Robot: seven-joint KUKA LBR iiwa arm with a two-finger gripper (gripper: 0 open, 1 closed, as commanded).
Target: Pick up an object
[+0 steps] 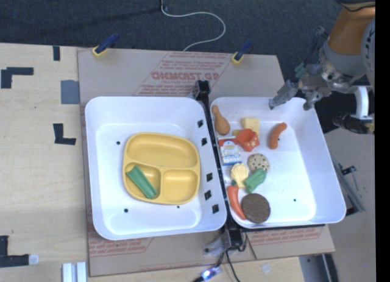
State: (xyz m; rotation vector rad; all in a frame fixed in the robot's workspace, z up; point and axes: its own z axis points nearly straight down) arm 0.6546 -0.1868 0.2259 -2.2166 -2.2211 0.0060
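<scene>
The cardboard (pixel 183 74) reads "CHEMCAST GP" in red; the claw (pixel 294 99) hangs open and empty above the right bin (pixel 317 153).

The arm (pixel 352 28) reaches in from the right, near the far right corner of the worktop, its orange band uppermost and the grey wrist angled down and to the left. The end effector (pixel 294 97) hangs over the far edge of the right bin (pixel 317 128), its two fingers spread apart with nothing between them.
</scene>
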